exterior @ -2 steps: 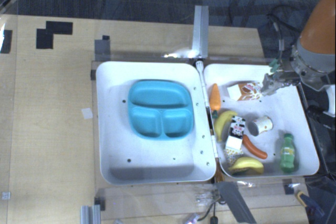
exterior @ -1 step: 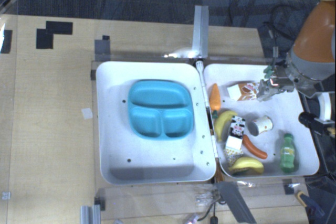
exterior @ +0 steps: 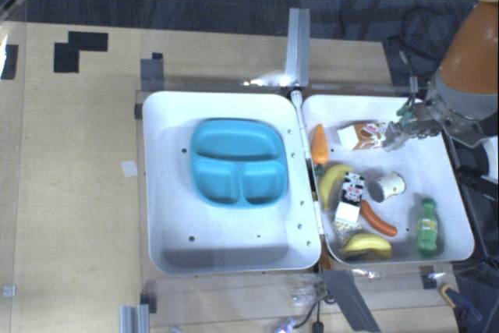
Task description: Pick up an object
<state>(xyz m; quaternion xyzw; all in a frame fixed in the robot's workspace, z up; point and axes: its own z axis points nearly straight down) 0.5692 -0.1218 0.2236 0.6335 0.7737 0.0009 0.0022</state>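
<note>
The right bin (exterior: 448,168) holds several items: a carrot (exterior: 319,144), a brown-and-white packet (exterior: 360,135), a banana (exterior: 332,183), a black-and-white spotted box (exterior: 352,189), a white cup (exterior: 387,186), a red sausage (exterior: 378,219), a second banana (exterior: 367,246) and a green bottle (exterior: 427,228). My gripper (exterior: 394,134) hangs at the back of this bin, right beside the packet's right end. Nothing is visibly between its fingers.
The left bin (exterior: 168,168) carries a blue three-compartment tray (exterior: 238,161). A metal post (exterior: 299,43) rises behind the divide between the bins. Cables lie on the dark floor at the back. The arm's orange band (exterior: 472,51) looms over the right bin's far corner.
</note>
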